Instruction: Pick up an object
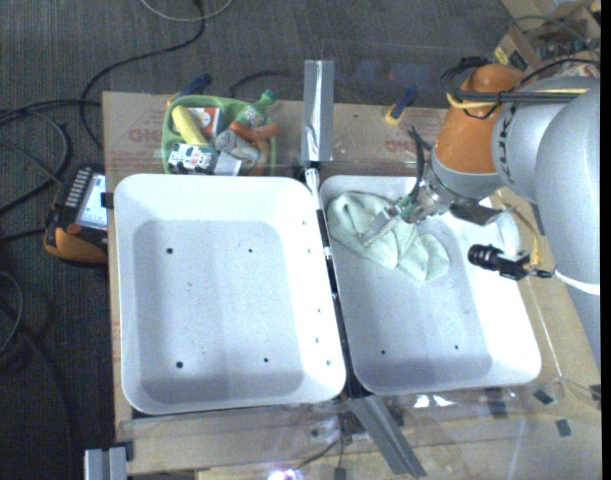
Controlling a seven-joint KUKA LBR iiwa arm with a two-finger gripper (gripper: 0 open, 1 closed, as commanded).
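While over the right bin (505, 363), jaws (397, 216) touching pale cloth (385, 236), opening unclear.

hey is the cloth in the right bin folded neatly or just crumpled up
Crumpled. The pale green cloth lies in a loose, uneven heap with wrinkles in the right bin, near its far end, under the gripper.

The KUKA iiwa arm (570, 168) has a broad, rounded, pale grey shell with a smooth, faintly glossy surface and dark lettering on its side. Above the wrist sits a bulging orange band (472, 138), domed on top, with thin dark cables looping over and beside it. Below the band the wrist narrows to a grey and white section that ends in the slim, metallic two-finger gripper (393, 220), and a small black cylindrical part (488, 258) projects from the arm's lower side.
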